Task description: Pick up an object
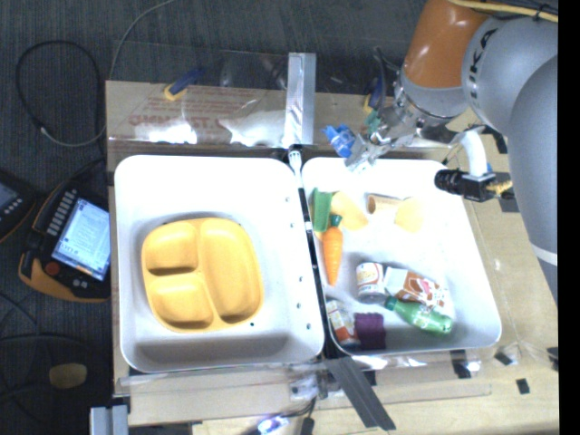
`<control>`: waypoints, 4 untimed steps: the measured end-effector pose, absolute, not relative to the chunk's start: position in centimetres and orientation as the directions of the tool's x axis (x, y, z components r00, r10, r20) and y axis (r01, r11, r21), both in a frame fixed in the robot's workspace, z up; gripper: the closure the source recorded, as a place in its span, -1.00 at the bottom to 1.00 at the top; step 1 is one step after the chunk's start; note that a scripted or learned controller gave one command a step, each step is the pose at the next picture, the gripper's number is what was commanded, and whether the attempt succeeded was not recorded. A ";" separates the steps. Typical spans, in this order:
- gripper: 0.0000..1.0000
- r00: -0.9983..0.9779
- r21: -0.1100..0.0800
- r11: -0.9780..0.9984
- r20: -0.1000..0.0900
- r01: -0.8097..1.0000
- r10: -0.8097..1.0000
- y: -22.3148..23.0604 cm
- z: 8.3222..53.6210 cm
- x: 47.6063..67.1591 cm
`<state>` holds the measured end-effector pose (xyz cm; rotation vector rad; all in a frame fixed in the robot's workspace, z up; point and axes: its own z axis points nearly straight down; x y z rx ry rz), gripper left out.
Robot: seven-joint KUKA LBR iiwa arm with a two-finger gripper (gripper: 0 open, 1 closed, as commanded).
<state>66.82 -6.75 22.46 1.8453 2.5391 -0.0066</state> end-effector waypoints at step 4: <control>1.00 -0.046 -0.004 0.046 -0.002 0.999 0.999 -4.6 18.3 58.3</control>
